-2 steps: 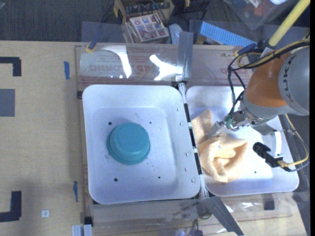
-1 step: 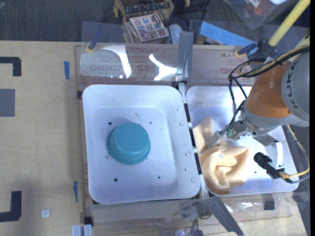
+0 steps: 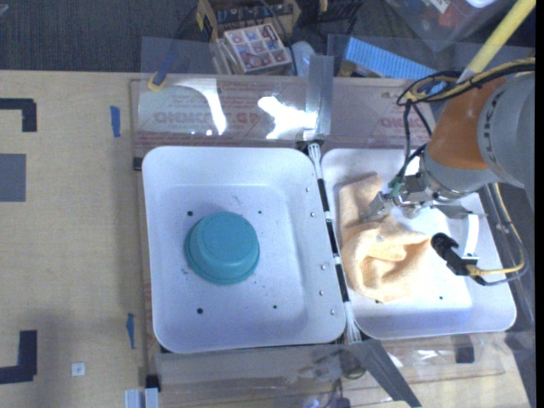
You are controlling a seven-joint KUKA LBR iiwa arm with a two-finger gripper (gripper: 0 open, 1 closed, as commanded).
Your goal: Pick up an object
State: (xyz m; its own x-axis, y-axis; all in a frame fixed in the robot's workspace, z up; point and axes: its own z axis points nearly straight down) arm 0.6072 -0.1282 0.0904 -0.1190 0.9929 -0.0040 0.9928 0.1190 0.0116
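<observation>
Two shallow white bins are set side by side on the counter [image 3: 68, 245]. The left bin [image 3: 161, 185] has just a teal bowl [image 3: 223, 246] in it, flipped upside down and parked a bit left of the middle. A few small dark specks are scattered on the floor around it.

The right bin [image 3: 489, 308] holds a crumpled pale yellow cloth [image 3: 387, 262], bunched up against the left wall, right next to the divider between the bins. Its long axis runs roughly far to near. The far end is thinner and flatter, and the near end is piled into a fat rounded lump. The right half of that bin's floor is left bare.

The arm [image 3: 476, 134] is reached in from the right over the far part of the right bin. The end effector [image 3: 393, 201] is seen right at the far portion of the cloth, touching or just above it. Whether it's clenched or released honestly can't be told from this angle, and a grasp on the cloth can't be confirmed either.
</observation>
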